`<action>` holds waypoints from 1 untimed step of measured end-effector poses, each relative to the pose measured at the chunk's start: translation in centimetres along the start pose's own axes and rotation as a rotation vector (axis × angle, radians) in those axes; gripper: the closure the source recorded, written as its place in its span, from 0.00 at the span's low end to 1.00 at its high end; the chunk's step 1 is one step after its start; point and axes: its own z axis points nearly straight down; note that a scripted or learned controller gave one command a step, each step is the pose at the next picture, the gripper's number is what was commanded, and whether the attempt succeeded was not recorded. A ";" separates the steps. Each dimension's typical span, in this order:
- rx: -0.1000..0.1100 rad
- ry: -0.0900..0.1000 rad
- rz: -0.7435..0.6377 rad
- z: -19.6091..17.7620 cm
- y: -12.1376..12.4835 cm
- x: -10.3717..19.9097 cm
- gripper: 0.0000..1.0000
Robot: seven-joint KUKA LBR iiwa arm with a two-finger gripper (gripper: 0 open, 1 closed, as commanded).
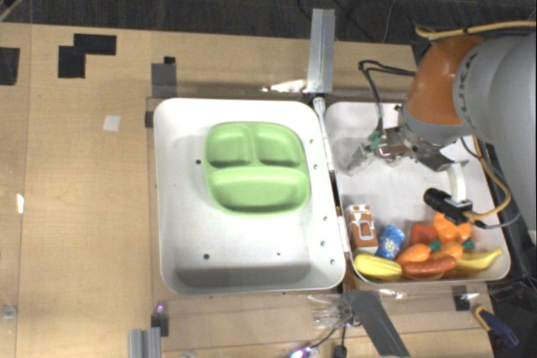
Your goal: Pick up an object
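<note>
Two-finger metal gripper (379, 148) hangs over bare floor in far half of right shallow white bin (352, 123), finger spread not discernible, nothing seen between them; toy foods, incl. yellow plastic banana (377, 267), heaped along near wall; green sectioned plastic plate (255, 165) in left bin (180, 247).

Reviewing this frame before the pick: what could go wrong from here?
1. The toys lie packed together in the near corner of the right bin; a grasp may catch two things or slip off.
2. The claw hovers over bare floor, apart from the pile, so closing here would likely take nothing.
3. The pile hugs the bin wall, which may block a finger.
</note>
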 end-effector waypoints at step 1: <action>0.005 0.001 -0.005 0.3 5.7 -1.6 0.00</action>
